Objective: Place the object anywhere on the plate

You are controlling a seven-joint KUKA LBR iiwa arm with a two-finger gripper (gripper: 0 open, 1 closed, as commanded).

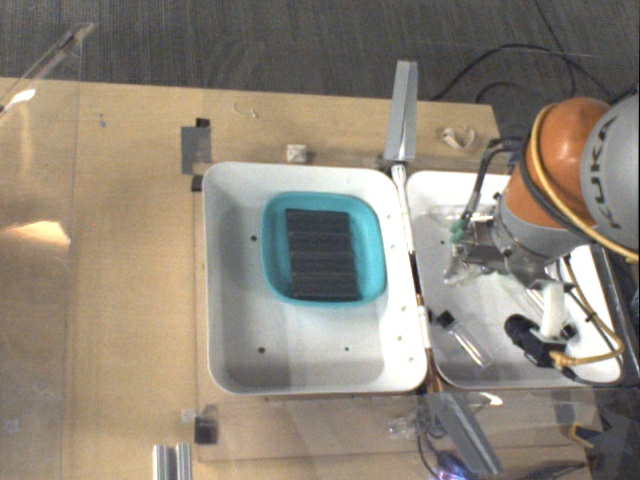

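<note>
My arm reaches in from the right and hangs over the right bin, orange band uppermost, wrist bent down toward that bin's far-left part. My tool sits low there, close to the wall shared with the left bin — the wrist housing covers most of it, so I cannot tell how it is set, nor whether anything sits in it. Something small and green shows right at the tool; too small to identify. Small dark item lies on the right bin's floor, nearer than the tool, beside a thin clear stick-like piece; which of these is the object is unclear. The plate — teal, squarish, rounded corners — rests in the far half of the left bin, a dark ribbed rectangular pad lying in its middle. Both bins sit side by side on the tan surface.
</note>
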